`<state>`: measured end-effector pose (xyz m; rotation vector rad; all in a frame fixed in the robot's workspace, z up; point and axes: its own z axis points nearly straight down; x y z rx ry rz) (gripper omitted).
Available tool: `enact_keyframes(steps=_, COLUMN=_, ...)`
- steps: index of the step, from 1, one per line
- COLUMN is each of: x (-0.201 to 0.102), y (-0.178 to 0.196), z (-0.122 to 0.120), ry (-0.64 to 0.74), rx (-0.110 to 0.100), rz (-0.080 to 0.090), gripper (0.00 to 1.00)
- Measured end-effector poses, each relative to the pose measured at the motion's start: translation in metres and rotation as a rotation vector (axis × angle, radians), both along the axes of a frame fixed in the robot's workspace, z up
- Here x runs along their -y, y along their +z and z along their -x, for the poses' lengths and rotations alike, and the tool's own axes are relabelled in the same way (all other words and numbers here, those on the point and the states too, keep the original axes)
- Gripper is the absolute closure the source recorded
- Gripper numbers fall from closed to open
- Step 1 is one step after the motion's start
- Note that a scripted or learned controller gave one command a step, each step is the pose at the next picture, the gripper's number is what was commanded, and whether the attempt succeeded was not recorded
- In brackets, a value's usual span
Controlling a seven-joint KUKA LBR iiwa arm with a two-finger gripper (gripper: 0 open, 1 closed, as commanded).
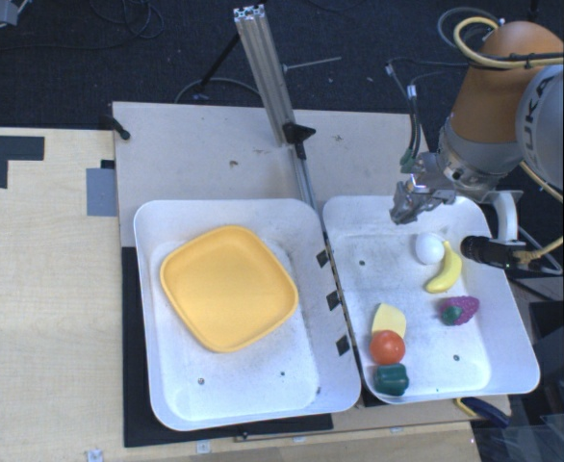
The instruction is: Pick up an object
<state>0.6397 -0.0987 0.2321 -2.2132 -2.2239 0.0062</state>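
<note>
Nothing is picked yet. Every candidate lies on the floor of the right bin (513,373), in the lower right of the frame. There's the white egg (428,248) with the banana (446,271) touching it just below, and the purple grape bunch (460,309) lies a little lower and to the right. A yellow wedge (389,320), the red tomato (388,346) and the green pepper (391,380) stack in a tight line toward the bin's bottom edge. The left bin (157,354) carries only a yellow plate (228,286).

The arm comes in from the upper right, its orange band bulging above the wrist, and the gripper (409,203) hangs over the top edge of the right bin, above and slightly left of the egg. It looks raised off the bin floor, carrying nothing that can be seen. Whether it is spread or closed, the dark cluster at the tip is too small to tell. By my reading, the whole job remains: descend, close, lift. The egg and banana are nearest.
</note>
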Motion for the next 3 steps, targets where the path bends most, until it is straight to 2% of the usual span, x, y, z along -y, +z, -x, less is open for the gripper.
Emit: enact_keyframes(steps=3, x=-0.154, y=-0.001, z=0.083, ry=0.001, rx=0.000, rz=0.001, gripper=1.00)
